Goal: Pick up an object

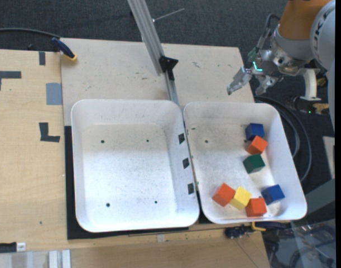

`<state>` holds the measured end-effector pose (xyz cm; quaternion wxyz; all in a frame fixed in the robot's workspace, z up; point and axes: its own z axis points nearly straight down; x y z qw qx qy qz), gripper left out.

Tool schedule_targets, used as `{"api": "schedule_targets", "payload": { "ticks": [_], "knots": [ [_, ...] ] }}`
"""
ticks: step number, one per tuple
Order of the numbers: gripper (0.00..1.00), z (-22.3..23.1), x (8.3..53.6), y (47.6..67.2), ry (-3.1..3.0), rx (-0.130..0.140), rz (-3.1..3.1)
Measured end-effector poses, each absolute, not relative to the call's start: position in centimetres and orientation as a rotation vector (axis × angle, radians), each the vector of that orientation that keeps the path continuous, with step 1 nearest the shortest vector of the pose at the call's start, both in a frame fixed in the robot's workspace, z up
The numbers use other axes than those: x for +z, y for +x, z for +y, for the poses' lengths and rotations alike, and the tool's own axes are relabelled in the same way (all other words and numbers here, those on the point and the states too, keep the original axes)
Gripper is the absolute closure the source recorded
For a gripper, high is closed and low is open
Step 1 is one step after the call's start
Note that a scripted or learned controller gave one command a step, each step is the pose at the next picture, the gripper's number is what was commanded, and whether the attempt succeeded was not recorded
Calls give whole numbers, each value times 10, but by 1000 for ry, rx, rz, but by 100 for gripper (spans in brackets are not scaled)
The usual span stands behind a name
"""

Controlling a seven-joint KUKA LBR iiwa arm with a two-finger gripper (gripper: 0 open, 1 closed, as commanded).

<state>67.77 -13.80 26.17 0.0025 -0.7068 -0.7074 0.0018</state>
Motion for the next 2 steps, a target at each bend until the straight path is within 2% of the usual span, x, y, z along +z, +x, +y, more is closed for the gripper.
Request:
{"api": "schedule_targets", "payload": {
  "ticks": [1, 2],
  "knots": [
    [0, -138, 265, 678, -2218, 3, -2224],
    [0, -135, 203, 670, -2216, 8, -2220]
  ]
}}
